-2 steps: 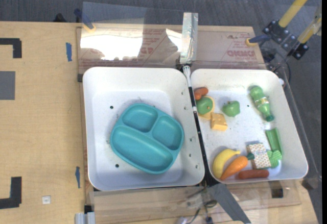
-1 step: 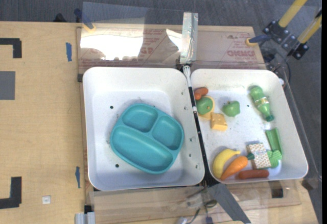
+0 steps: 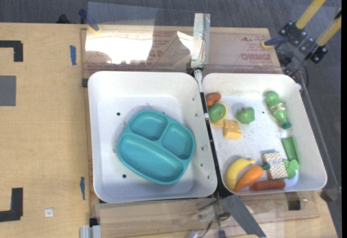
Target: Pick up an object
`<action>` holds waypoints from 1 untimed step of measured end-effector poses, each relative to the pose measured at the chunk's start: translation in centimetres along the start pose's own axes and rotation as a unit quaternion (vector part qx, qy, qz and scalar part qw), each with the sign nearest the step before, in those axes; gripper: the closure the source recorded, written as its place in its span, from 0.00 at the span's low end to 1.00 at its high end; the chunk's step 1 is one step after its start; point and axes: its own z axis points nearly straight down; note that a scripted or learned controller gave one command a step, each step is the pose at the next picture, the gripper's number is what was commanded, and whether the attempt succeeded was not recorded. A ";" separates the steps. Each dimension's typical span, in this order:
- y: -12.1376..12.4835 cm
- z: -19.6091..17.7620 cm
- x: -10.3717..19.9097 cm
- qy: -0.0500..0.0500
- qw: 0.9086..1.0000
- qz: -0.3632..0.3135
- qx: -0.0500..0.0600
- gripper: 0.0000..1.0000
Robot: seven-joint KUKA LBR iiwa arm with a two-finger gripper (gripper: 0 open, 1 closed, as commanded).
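Note:
The right bin [image 3: 309, 123] holds several toy foods. At its back left lie a small orange piece [image 3: 213, 98], a yellow-green apple [image 3: 217, 112], a green apple [image 3: 245, 115] and a yellow cheese wedge [image 3: 232, 129]. A green bottle [image 3: 276, 108] lies along the right side, with a green cucumber [image 3: 290, 148] below it. At the front sit a banana [image 3: 236, 171], a carrot [image 3: 250, 177], a red sausage [image 3: 268, 185] and a patterned small box [image 3: 274, 163]. The items at the front touch one another.
The left bin [image 3: 103, 101] holds a teal divided plate [image 3: 156, 146]. A clear plastic sheet and a cardboard panel [image 3: 238, 50] stand behind the bins. A yellow pole with a black clamp [image 3: 303, 42] is at the back right. Wooden bench surface [image 3: 38, 134] spreads to the left.

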 end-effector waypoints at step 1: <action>0.0 0.1 0.0 -0.001 0.988 -0.154 -0.001 1.00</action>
